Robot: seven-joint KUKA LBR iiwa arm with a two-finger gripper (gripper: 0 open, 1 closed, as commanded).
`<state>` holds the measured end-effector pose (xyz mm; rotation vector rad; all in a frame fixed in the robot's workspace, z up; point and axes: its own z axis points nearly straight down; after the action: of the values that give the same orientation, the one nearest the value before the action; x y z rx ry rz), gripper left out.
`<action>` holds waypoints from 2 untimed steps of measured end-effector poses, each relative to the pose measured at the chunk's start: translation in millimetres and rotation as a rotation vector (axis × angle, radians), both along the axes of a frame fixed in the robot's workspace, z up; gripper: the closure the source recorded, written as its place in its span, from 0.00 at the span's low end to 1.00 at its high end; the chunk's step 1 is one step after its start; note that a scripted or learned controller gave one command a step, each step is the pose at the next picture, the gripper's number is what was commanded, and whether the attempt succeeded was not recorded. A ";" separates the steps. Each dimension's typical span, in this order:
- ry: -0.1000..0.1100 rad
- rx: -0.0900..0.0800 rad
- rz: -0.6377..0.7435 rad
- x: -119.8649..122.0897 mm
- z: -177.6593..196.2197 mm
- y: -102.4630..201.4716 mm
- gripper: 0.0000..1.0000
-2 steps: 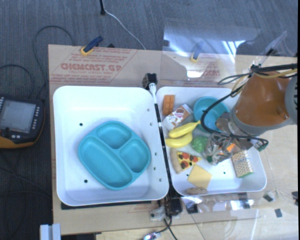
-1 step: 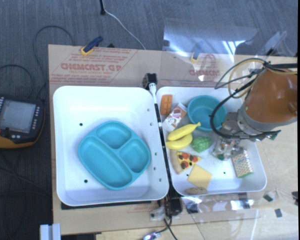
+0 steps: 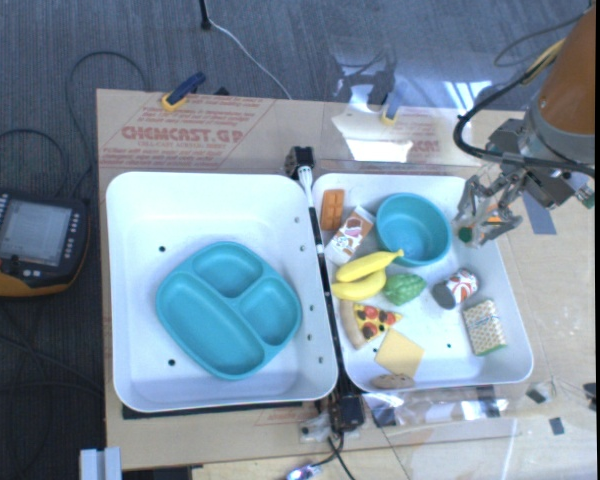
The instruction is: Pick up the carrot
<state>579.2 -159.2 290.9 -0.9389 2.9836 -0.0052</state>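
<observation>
Closest to us is the front edge of the table (image 3: 230, 418), brown and flat, with two white bins on it.

Far left, on the floor, sits a screen box (image 3: 30, 238) with an orange rim. Next comes the left bin (image 3: 140, 198). A blue plate (image 3: 230, 308) with three parts lies in it, a bit to the right of the middle.

Then comes the right bin (image 3: 515, 363), and it is full of toy food. At its left wall, near the back, is an orange block (image 3: 332, 208). Just beside that is a small box (image 3: 352, 233). A banana (image 3: 368, 268) lies below the box. Below the banana is a pizza slice (image 3: 372, 320), then a yellow cheese (image 3: 400, 351), and a brown cookie (image 3: 393, 380) at the front wall. A bumpy green toy (image 3: 405, 288) touches the right end of the banana. A blue bowl (image 3: 413, 228) stands upright behind it, near the back wall. To the right are a grey and red toy (image 3: 455, 288) and a tan packet (image 3: 483, 326).

Last, at the far right, the arm (image 3: 570, 78) reaches in over the right rim of that bin. Its jaws point down and are clenched on the carrot (image 3: 493, 223). The orange body sits between the two fingers. The green end sticks out to the left, just past the bowl. The carrot is up off the bin floor, above the bin's right side, apart from the other toys.
</observation>
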 end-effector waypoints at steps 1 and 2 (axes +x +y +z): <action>0.011 0.003 -0.295 -21.7 -13.3 17.2 1.00; 0.003 -0.002 -0.108 -61.6 65.7 -13.8 1.00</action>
<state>517.6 -173.0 356.5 -0.7778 3.0336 -0.0082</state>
